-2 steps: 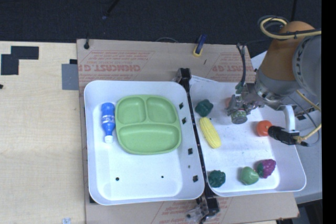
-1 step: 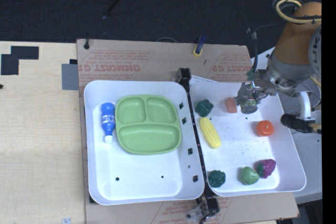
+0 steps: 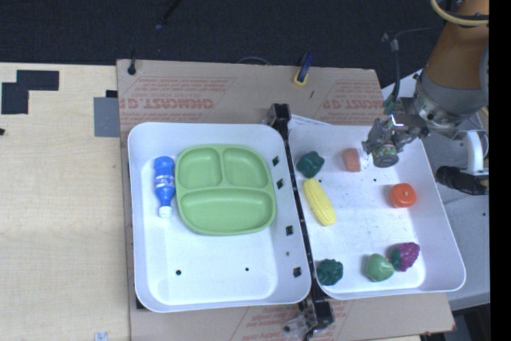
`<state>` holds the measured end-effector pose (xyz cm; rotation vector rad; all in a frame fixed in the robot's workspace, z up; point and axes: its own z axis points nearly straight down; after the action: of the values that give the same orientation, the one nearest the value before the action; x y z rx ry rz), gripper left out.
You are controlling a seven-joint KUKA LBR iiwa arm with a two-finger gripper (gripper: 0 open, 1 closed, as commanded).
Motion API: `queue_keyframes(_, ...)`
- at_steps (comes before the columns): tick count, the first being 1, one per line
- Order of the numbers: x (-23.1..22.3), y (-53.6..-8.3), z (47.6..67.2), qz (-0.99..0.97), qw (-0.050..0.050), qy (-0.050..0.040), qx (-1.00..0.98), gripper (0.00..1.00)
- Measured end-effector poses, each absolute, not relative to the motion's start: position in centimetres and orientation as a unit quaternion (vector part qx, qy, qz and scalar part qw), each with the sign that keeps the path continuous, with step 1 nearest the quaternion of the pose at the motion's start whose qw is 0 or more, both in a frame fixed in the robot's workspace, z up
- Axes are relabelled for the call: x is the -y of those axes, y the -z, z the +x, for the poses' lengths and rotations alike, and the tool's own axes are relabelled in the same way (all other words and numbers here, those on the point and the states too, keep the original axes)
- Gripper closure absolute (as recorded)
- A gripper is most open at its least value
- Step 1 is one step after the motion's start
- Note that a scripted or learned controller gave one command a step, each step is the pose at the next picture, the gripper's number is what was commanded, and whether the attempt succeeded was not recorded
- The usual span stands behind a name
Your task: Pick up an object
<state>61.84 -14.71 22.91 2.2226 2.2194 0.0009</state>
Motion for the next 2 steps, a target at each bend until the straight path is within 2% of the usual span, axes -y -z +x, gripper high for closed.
queue_keyframes(1,10.5,-22.2,58.6,0.706,-0.003,0.0012,-0.708,1.00)
queue_keyframes(2,7.6,-21.5,54.0,0.706,-0.004,0.0019,-0.708,1.00)
